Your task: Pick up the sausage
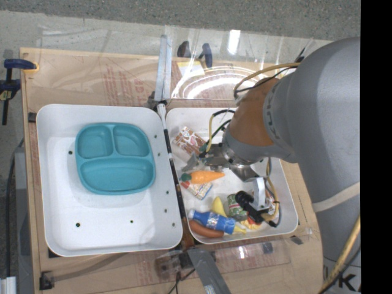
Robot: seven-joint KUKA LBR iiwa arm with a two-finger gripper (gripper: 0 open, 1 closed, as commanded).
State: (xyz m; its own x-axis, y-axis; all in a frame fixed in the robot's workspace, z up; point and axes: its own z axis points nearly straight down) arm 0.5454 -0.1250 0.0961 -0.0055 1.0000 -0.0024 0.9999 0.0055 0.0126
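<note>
The sausage (pixel 204 229) is a red-brown link lying at the near edge of the right bin (pixel 286 196), partly under a blue bottle (pixel 212 220). My gripper (pixel 199 161) hangs low in the middle left of that bin, just above an orange carrot (pixel 207 177) and well behind the sausage. The grey arm with its orange band (pixel 252 127) covers the bin's far right part. Nothing from the bin shows in the gripper.
A teal divided plate (pixel 114 157) lies in the left bin (pixel 61 225). Around the gripper sit a wrapped snack (pixel 188 141), a small packet (pixel 197 190), a yellow item (pixel 218 205) and a green item (pixel 237 206). Cables (pixel 267 201) trail near the right wall.
</note>
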